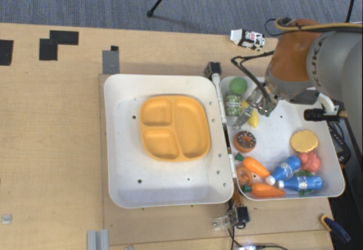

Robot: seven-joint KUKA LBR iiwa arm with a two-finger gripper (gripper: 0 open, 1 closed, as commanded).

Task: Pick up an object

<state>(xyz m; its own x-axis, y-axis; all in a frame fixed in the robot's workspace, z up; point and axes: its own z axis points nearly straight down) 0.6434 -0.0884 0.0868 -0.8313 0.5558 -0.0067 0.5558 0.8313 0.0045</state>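
One arm [317, 62] slants its tool [252, 108] into the right bin [334, 183].

Matt pale wooden bench top [51, 147], smooth white plastic left bin [122, 186], glossy yellow plastic divided plate [173, 127], shiny blue plastic bottle [302, 183], smooth orange plastic carrot [256, 166]

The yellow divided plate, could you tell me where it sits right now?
The yellow divided plate lies in the middle of the left white bin, across the shared rim from the right bin holding the toys.
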